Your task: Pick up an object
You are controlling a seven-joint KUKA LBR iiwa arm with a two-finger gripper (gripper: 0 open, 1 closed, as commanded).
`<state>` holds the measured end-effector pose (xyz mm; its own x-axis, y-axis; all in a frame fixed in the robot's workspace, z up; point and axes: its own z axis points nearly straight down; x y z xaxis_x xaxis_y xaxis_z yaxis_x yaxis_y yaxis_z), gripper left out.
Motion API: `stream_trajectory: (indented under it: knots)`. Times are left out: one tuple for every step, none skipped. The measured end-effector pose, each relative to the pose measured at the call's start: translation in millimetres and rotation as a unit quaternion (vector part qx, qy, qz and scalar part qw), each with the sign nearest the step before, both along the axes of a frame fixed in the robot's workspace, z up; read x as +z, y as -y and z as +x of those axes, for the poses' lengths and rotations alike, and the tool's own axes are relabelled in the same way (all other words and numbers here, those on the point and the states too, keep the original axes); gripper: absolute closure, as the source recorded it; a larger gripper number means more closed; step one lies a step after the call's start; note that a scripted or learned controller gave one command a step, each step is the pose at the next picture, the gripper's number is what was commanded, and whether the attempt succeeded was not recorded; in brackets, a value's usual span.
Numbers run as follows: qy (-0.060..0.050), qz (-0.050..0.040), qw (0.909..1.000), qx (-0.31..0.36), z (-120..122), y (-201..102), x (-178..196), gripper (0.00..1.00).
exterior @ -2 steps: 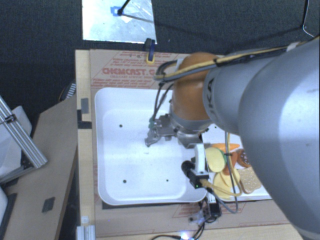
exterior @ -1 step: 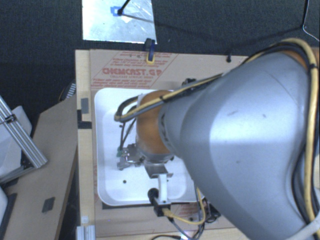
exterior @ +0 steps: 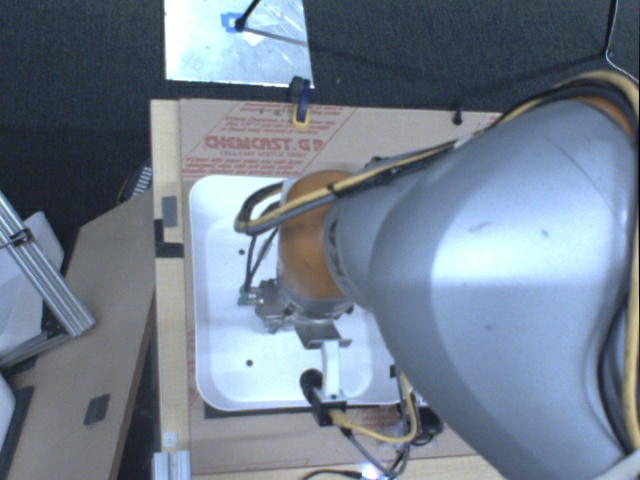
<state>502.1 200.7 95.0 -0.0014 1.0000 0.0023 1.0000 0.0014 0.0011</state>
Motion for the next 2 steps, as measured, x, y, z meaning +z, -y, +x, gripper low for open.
stream_trajectory:
  knots:
    - [0.001, 0.0006, 1.0, 0.003, -15.7, -24.3, 64.5, 1.0]
    - [0.001, 0.0, 1.0, 0.002, -15.1, -34.7, 97.4, 1.0]
